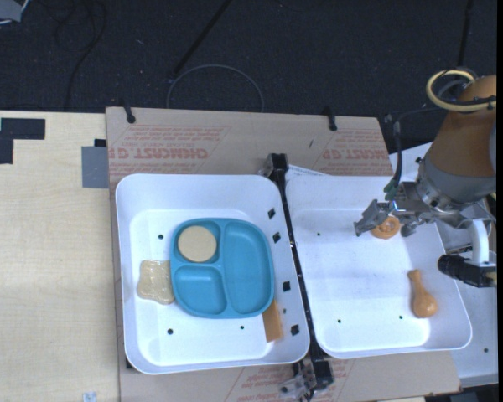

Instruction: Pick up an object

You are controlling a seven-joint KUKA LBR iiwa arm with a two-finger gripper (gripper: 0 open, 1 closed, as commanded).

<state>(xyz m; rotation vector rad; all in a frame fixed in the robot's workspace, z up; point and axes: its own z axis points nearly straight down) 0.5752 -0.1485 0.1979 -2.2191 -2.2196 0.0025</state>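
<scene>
In the left bin point(134, 199), a pale slice of bread point(155, 281) lies against the left rim of a blue divided plate point(235, 275), whose upper-left compartment holds a round tan patty point(196, 243). A brown strip point(272, 322) rests by the plate's lower right corner. In the right bin point(352, 325), the pincer point(384, 222) is clenched on a small orange object point(386, 228) near the bin's upper right. A tan drumstick-shaped piece point(420, 294) lies toward the right wall.
</scene>
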